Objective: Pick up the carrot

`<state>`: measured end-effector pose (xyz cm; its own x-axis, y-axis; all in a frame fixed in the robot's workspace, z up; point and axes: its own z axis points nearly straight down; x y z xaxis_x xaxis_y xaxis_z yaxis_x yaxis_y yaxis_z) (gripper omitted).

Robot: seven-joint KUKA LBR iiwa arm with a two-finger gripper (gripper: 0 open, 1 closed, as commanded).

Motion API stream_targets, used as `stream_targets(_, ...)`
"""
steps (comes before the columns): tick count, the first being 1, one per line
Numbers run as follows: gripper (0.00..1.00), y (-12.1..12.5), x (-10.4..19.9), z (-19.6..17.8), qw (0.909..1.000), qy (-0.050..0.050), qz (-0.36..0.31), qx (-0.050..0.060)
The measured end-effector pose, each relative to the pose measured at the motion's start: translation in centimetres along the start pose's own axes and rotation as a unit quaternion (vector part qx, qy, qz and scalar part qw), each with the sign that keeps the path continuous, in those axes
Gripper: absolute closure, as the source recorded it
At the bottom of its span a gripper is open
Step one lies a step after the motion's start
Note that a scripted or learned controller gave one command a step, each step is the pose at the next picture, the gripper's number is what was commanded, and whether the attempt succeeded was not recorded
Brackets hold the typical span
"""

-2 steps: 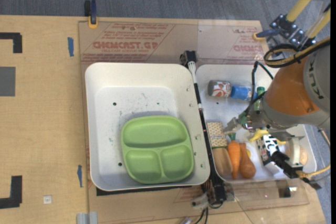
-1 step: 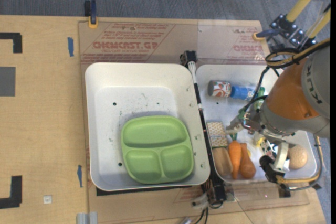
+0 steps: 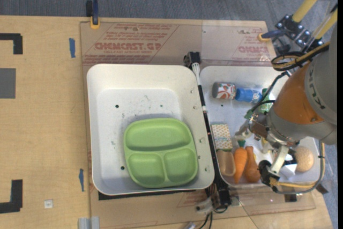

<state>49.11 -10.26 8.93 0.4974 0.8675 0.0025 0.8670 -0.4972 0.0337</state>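
Observation:
The carrot (image 3: 240, 162) is orange with a small green top. It lies lengthwise near the front of the right bin (image 3: 236, 75), between a tan bun-like piece (image 3: 226, 163) and a second orange piece (image 3: 252, 168). My gripper (image 3: 252, 132) hangs just behind and to the right of the carrot's green end, under the grey wrist with the orange band (image 3: 293, 104). I see nothing held in the gripper, and the wrist hides much of the bin's right half.
A green divided plate (image 3: 159, 152) sits in the left bin (image 3: 107, 88). In the right bin there are a small can (image 3: 224, 91) with a blue item (image 3: 246, 95) at the back, a checkered square (image 3: 221, 135) by the left wall and a beige round thing (image 3: 304, 159) at the right.

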Motion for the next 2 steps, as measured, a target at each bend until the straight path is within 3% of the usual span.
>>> stream_targets(1,0.0,-0.9,-0.1,0.0,0.9965,-0.002,-0.083,0.009)
stream_targets(2,1.0,-0.5,-0.3,-1.2,0.9967,-0.004,-0.082,0.004)
